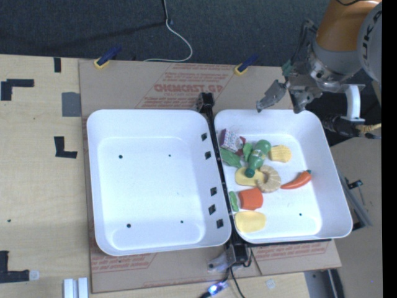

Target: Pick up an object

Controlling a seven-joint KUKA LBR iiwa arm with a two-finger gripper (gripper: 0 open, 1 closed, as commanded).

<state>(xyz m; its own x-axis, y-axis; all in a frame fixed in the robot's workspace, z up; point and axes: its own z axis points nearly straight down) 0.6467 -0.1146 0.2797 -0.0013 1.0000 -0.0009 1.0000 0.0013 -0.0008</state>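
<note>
Dark blue cloth hangs behind the table (37,166), whose pale top carries a brown cardboard sheet (180,85) with two shallow white bins on it, side by side. As I read it, the pick has not begun: every toy lies loose in the right bin (319,135), and the left bin (149,185) has only bare floor.

The grey arm (347,23), with its orange band above the wrist, reaches in from the upper right and holds the gripper (282,98) over the far rim of the right bin. Its fingers (268,100) are spread well apart and point down and toward the bins, with nothing between them.

Below the fingers, toward the near side of the bin, sits the pile of play food. Closest to them is a purple-and-white packet (232,138), against the divider. Just beyond it lie green pieces (254,152) and a small yellow corn piece (280,153). Farther on are a tan ring-shaped piece (269,179) and a red chilli (296,180), which lies off to one side with bare floor around it. Farthest from the fingers are an orange block (250,198) and a yellow wedge (250,221).

What is left, then, is all of it: choose a piece, descend, close and lift. The chilli or the corn looks the easier target, since the middle pieces touch and overlap.
</note>
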